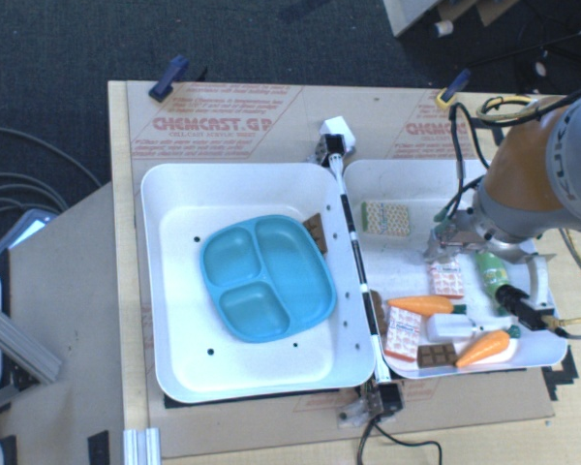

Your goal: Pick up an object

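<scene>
- You have the bench [271,124] under everything, a pale board printed with red lettering, and it carries the two bins side by side.
- Your left bin [174,356] is the bigger white tray on the view's left; your right bin [407,187] touches it along a shared middle rail.
- A blue divided plate [267,277] lies flat in the left bin, near its centre, with three compartments; a small brown piece [316,232] pokes out at its upper right edge.
- The arm [537,177] comes in from the right, with its orange band over the right bin's far right part.
- The gripper [449,238] sits low in the right bin, just above a small red and white packet [446,280]; you cannot tell how far its pincer stands apart, nor whether it has hold of anything.
- A patterned green and white pad [385,219] lies in the upper part of the right bin, left of the gripper.
- A green bottle [493,273] lies just right of the small packet.
- Near the front edge you see two orange carrots [421,305] [484,349], a larger red and white packet [403,331], a white tube [455,327] and a brown block [436,356] crowded together.
</scene>
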Controlling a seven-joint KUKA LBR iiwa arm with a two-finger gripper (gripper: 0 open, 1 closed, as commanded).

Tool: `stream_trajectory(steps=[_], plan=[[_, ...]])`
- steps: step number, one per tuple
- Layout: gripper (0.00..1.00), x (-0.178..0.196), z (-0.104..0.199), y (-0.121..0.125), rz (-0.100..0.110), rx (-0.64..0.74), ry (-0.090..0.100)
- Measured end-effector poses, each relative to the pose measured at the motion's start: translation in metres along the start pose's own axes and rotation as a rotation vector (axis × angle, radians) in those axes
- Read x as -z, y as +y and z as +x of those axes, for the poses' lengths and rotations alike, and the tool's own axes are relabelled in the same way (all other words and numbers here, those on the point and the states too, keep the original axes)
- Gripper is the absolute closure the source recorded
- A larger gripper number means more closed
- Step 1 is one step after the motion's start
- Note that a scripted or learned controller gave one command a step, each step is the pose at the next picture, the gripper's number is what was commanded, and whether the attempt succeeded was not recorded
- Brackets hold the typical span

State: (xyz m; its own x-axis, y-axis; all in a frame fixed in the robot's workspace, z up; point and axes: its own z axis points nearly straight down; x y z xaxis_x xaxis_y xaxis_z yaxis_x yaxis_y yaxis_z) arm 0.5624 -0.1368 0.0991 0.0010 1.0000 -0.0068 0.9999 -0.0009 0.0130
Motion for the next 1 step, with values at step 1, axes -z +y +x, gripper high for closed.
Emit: stream_trajectory(steps=[1], plan=[[0.00,-0.0002,0.0002,-0.0002,0.001,0.000,0.000]])
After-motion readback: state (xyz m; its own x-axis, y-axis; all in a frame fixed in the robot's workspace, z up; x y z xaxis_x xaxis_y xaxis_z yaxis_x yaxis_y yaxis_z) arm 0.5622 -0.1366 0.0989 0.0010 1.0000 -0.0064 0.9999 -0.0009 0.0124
